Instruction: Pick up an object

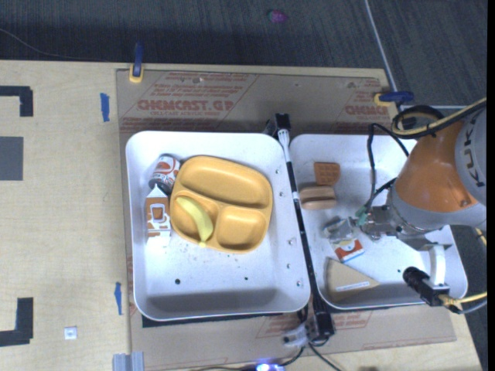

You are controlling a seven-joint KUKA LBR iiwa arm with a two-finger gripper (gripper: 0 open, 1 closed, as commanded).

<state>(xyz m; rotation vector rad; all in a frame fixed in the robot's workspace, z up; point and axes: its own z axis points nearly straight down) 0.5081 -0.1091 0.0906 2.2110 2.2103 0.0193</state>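
My claw (357, 221) hangs low in the right bin (387, 147), just above the small red-and-white carton (349, 250). I cannot tell its state. Nothing looks lifted yet; the grasp remains.

Right white bin (456, 284): tan square cracker-like block (326, 172) at back, brown-and-cream sandwich-shaped toy (317, 197) just in front, small red-and-white carton (349, 250) mid-bin, flat tan wedge (348, 277) near the front.
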